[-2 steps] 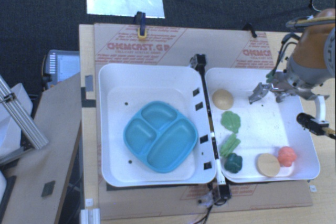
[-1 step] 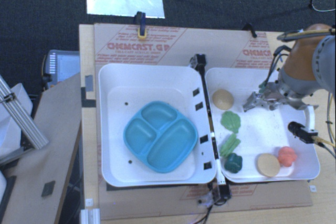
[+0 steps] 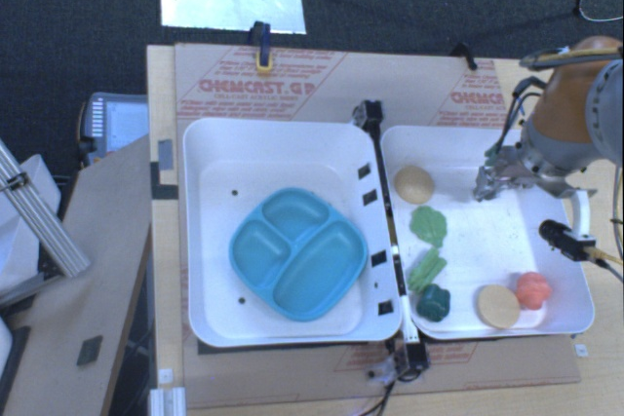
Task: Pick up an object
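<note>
White right bin [image 3: 468, 161]: tan ball [image 3: 413, 183] left of hand [image 3: 485, 187], grip state unclear.

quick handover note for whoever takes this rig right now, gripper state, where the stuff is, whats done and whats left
Gripper: low over the upper part of the right white bin; nothing seen between its fingers.
Right bin holds: round beige ball, green leafy piece, light green long piece, dark teal lump, flat tan disc, pink-orange lump.
Left white bin: blue divided plastic plate.
Done: no object lifted.
Left: grasp and lift one; the beige ball looks nearest the gripper.
</note>
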Controlling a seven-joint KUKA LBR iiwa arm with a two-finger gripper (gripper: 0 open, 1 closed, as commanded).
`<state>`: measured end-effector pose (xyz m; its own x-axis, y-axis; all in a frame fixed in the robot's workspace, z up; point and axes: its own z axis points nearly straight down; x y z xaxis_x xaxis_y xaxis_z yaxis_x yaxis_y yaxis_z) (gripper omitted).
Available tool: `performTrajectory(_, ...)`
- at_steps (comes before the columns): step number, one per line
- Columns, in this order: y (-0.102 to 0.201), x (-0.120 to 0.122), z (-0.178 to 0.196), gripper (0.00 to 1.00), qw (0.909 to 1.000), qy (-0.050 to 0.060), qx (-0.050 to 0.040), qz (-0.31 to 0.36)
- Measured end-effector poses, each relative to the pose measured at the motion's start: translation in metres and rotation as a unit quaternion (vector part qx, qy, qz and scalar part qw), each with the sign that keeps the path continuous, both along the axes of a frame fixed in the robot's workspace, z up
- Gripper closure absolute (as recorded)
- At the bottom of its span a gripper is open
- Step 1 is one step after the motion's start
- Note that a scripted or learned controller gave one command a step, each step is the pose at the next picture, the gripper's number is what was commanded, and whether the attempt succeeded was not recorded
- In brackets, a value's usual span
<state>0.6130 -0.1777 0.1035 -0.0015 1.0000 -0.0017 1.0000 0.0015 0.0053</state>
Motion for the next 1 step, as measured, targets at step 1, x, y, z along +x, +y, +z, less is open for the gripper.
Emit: performTrajectory(1, -0.0055, 0.0008, 0.0452, 1.00, 1.0000, -0.001, 0.0000, -0.001)
